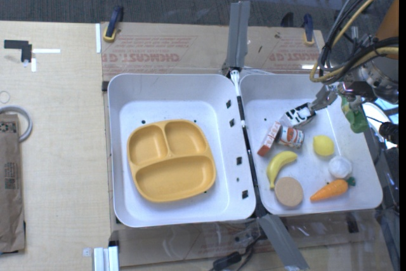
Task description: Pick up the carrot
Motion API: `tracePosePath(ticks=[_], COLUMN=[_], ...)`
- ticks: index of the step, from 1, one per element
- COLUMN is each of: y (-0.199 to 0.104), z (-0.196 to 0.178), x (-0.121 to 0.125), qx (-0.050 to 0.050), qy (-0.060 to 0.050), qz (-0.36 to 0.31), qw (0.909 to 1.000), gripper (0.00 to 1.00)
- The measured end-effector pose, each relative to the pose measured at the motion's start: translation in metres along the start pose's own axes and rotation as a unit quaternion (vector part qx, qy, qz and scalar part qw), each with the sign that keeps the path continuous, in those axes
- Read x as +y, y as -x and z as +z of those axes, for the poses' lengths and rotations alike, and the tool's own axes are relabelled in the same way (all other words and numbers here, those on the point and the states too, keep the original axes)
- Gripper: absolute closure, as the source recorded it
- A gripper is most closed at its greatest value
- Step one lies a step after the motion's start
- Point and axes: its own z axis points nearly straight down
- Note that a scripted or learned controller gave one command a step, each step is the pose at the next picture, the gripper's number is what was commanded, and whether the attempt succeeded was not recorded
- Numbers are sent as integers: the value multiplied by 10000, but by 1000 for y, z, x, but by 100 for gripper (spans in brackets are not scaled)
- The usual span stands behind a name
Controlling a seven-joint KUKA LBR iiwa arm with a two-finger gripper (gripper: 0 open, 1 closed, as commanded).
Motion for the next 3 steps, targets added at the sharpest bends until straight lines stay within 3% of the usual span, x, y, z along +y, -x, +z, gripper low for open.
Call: tracePosePath(ticks=[1,2,3], y=[1,29,47], z=[101,112,167], x=[-42,-81,-80], qx=[0,3,-3], qy=[-2,2,17], qz=[113,-155,-629], qw=[9999,9999,9980], gripper=[0,0,0])
